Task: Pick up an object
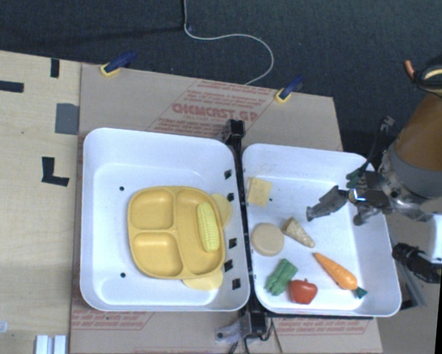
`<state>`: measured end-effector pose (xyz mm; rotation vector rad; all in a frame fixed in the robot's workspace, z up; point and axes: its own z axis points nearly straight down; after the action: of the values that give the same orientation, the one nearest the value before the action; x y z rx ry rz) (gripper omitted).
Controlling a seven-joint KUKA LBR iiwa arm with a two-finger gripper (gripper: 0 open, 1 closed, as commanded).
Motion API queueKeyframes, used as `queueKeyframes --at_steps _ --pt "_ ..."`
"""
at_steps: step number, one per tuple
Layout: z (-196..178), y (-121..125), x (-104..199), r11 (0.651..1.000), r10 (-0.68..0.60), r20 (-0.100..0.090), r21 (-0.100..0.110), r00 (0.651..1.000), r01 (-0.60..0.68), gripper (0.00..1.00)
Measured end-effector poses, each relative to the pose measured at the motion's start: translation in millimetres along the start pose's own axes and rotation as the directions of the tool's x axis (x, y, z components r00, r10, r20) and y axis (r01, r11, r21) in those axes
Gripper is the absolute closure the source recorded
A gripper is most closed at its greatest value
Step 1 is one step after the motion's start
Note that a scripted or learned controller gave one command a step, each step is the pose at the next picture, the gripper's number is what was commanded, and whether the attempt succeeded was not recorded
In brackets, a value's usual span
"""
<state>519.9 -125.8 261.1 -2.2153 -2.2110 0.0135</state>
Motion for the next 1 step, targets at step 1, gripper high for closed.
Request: queueKeyframes --at_steps 1 --pt "-6.3 2.1 0.2 1.0 -0.003 0.002 -0.013 1.0 0.003 0.0"
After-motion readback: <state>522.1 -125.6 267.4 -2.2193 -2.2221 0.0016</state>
